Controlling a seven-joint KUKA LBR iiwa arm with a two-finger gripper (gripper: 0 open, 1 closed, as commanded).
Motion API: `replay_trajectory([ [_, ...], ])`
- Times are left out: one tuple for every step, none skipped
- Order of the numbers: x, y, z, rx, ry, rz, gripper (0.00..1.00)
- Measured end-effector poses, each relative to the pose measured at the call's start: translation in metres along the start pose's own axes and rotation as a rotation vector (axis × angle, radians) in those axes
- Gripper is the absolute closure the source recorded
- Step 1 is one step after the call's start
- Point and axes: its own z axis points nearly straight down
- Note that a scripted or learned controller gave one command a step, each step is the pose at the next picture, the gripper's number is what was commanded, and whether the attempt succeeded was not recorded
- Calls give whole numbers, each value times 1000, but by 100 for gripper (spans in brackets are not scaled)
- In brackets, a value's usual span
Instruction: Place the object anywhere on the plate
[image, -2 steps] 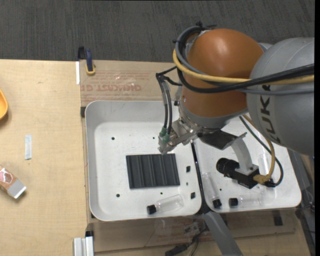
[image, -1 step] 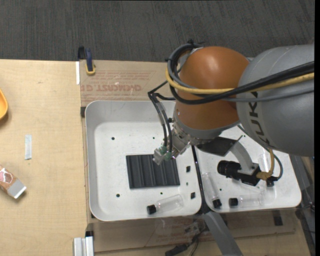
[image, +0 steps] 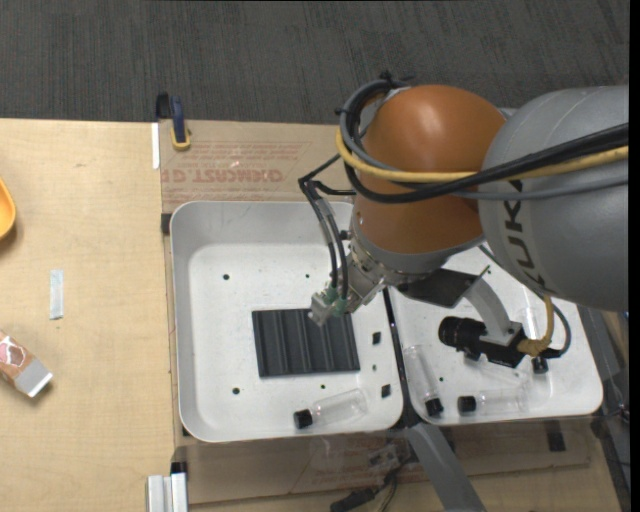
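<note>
Here my arm reaches in from the right, its orange band bulking over the seam between the two bins. My end effector (image: 327, 305) hangs low over the left bin (image: 205, 300), at the upper right corner of the black ribbed plate (image: 304, 342); I cannot tell its state. A clear tube (image: 332, 410) lies near the bin's front edge, apart from the plate.

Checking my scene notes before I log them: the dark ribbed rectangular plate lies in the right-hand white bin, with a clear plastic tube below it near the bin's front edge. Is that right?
Not quite. The camera view shows the dark ribbed rectangular plate in the left-hand white bin, not the right-hand one. The rest holds: a clear plastic tube lies below it near that bin's front edge.
</note>
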Motion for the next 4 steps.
replay_trajectory([
  [-2,0,-8,2,-1,3,100],
  [-2,0,-8,2,-1,3,0],
  [-4,-1,-16,4,-1,6,100],
  [-6,-1,-24,6,-2,8,100],
])
